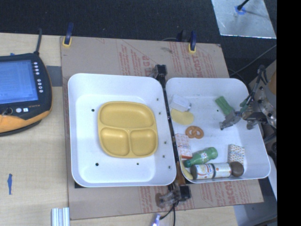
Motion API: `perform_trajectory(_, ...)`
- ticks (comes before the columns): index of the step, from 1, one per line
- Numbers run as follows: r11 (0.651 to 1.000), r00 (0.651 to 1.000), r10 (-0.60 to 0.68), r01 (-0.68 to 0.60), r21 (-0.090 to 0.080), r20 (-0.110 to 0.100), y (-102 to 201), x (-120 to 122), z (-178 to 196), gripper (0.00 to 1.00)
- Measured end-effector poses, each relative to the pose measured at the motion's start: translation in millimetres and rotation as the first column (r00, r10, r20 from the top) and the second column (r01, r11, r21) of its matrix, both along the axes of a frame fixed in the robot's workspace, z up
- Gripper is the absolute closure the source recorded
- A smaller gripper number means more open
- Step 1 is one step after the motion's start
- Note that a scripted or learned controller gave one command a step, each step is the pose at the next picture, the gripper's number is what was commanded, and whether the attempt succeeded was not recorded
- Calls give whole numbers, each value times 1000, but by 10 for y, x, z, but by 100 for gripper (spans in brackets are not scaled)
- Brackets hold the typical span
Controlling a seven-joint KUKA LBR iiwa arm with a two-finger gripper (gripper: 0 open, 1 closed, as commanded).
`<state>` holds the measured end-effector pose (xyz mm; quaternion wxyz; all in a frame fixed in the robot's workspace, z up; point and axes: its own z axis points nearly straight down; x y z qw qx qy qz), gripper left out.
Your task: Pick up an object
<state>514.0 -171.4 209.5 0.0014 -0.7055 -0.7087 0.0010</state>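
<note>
My gripper (229,122) reaches in from the right over the right bin (207,86) and sits low above bare white floor. A green stick-like object (224,105) lies just up and left of it. A pretzel (194,132) lies to its left, and a yellow round piece (182,117) and a white packet (180,102) lie further left. Along the near wall lie a green bottle (201,156), a labelled bottle on its side (211,171) and a patterned paper cup (236,153). I see nothing held in the gripper.
The left bin (82,126) holds a yellow divided plate (127,128). A red and white packet (183,148) lies by the right bin's left wall. A tablet controller (21,91) rests on the bench at far left. Clamps (192,40) hold the cardboard base.
</note>
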Motion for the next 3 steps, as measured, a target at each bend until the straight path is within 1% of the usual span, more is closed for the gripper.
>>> perform_trajectory(1,1000,1000,0,0,0,2,-403,535,68,0)
perform_trajectory(2,1000,1000,2,-2,0,-2,-391,1258,-1192,0)
perform_trajectory(3,1000,1000,5,-5,-1,2,-397,1273,-1066,100)
